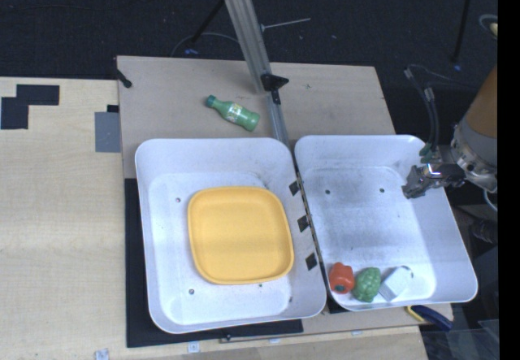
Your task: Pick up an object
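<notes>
**Tool at right bin's far right rim, nothing seen held**

Tool [422, 180] is seen at the far right edge of the right bin [366, 212], low over the rim. Opening cannot be told; that part is dark and too small. No object is seen in it.

Candidate objects are bunched in the near corner of the right bin: a red-orange piece [341, 277], a green lumpy piece [367, 284] just beside it, and a white-grey block [395, 284] to the right, touching or nearly so. All are well apart from the tool.

All three are judged light and small. Red and green look like toy food, probably smooth plastic, rounded, likely to slip; a grip across the middle is advised. The block's flat sides would be easier. The bin wall behind crowds the approach.

A yellow plate [240, 234] lies flat in the left bin [162, 163]: stiff, thin, hard to pinch. A green bottle [233, 113] lies on the bench [341, 98], far side.
</notes>
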